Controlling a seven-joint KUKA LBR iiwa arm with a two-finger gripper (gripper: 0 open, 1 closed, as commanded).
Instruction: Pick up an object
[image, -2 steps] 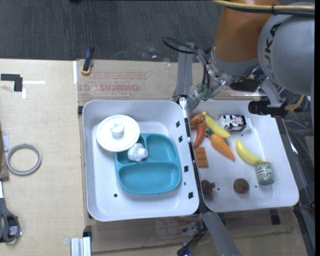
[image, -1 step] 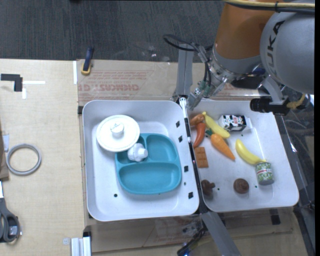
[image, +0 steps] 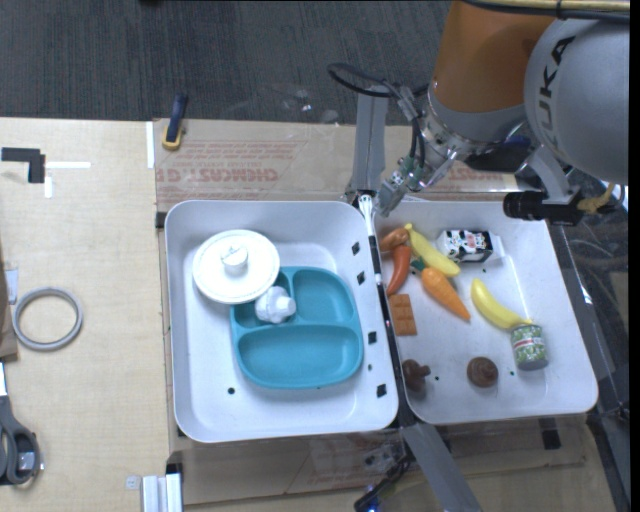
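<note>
The gripper (image: 390, 197) hangs at the upper centre of the frame, over the back rims where the left bin (image: 200, 385) and the right bin (image: 450, 345) meet. From this angle it is impossible to tell whether it is open or closed, and nothing can be seen held in it.

No object has been picked yet. The likeliest candidates sit just below the gripper, in the upper left corner of the right bin. A small orange piece (image: 394, 238) is there, with a red pepper (image: 400, 268) and a banana (image: 436, 252) lying against each other. A carrot (image: 445, 292) is just beside them.

The main risk seems to be the gripper's position. A straight descent from here would probably land on the bin rims or the divider rather than on any object. The tight cluster is a second hazard, since closing on it could catch two pieces at once. It could also squeeze a rounded one sideways out of the grasp.

Objects pressed against the bin wall leave little room on that side. Easier targets lie apart in the right bin: a second banana (image: 497, 305), a green can (image: 528, 347) and a brown lump (image: 483, 372). In the left bin, a white lid (image: 236, 265) overlaps a teal tray (image: 300, 350); both look flat and hard to grip.
</note>
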